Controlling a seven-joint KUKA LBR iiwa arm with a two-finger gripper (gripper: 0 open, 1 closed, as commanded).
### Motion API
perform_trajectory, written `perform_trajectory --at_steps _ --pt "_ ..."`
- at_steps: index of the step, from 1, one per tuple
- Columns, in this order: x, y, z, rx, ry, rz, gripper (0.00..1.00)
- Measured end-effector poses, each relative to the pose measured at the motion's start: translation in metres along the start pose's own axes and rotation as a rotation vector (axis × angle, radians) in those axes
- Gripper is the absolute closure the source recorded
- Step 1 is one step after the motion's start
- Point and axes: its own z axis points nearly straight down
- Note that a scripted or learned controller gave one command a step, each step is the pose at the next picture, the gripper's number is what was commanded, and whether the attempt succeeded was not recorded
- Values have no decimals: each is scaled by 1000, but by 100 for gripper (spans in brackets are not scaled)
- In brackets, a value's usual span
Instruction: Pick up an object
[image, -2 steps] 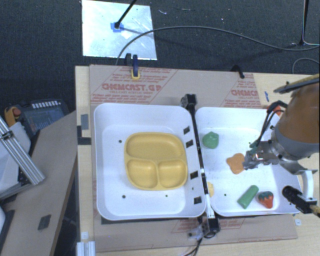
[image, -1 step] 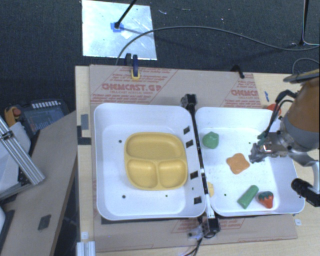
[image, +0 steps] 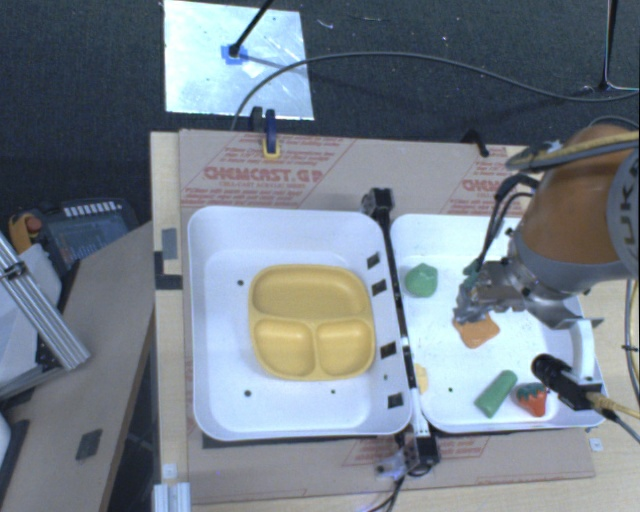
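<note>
We see two white bins side by side on the bench. The left bin (image: 215, 300) carries a yellow tray (image: 310, 320) with three compartments, sitting roughly in its middle.

The right bin (image: 440, 400) has the loose items. A green lump (image: 421, 280) sits near its upper left. A green block (image: 495, 393) lies tilted near the front edge, and just beside it on the right is a red-orange piece (image: 531, 399) with a bit of green on top. A small yellow bit (image: 421, 378) peeks out at the bin's left wall.

The arm (image: 580, 220) comes in from the right, over the right bin. The gripper (image: 480, 305) is low in the bin, right at an orange piece (image: 477, 331) in the middle. The orange piece's upper edge is covered by the gripper, so the two overlap in this view. We cannot tell how the jaws stand, or whether the orange piece is between them or just lying under them.
</note>
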Motion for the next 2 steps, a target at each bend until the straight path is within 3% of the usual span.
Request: perform_trajectory --at_steps 2 --pt "112 -3 0 1 0 1 100"
